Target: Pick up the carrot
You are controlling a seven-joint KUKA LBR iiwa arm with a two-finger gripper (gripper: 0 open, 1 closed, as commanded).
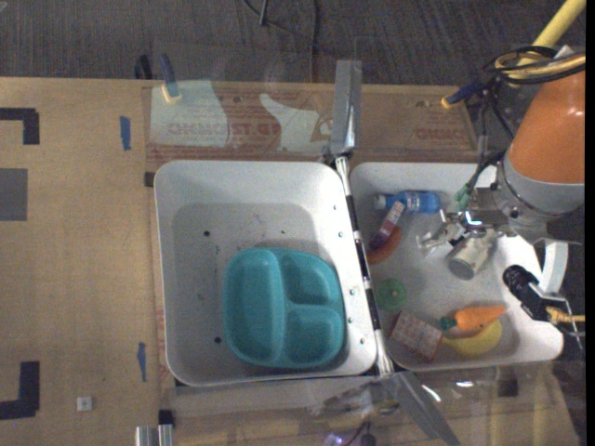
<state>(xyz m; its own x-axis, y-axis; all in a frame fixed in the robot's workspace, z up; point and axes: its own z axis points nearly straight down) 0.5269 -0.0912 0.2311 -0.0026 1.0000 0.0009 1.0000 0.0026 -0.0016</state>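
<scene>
Near edge: a small patterned packet (416, 335) lies in the front corner of the right bin (530, 353), just beside the divider between the bins.
Carrot: the carrot (478, 318) lies on its side at the front of the right bin, resting against or on a yellow banana-like fruit (477, 340); its green top points toward the packet.
Green lid: a small round green piece (391, 294) sits on the bin floor near the divider, apart from the carrot.
Left bin: the left bin (186, 203) holds a teal divided plate (282, 308), set toward its front right.
Gripper: the gripper (462, 240) hangs over the middle of the right bin, farther back than the carrot and well apart from it.
Jaws: metal parts and a pale cylinder crowd the tip, so I cannot tell whether the jaws are spread or pressed together; nothing is seen pinched between them.
Far side: a blue-capped bottle (409, 201) lies along the back of the right bin, with a red and brown item (387, 233) just in front of it.
Worktop: the cardboard-coloured worktop (74, 249) carries both bins.
Stage: judged from this, the reach to the carrot is not yet made.
Risk: the carrot touches the yellow fruit, so a descent slightly off line could close on the fruit instead, or on both.
Risk: the carrot is tapered and smooth, so a grip near the thin end could let it slide out.
Risk: it lies close to the bin's front wall, which could block a jaw.
</scene>
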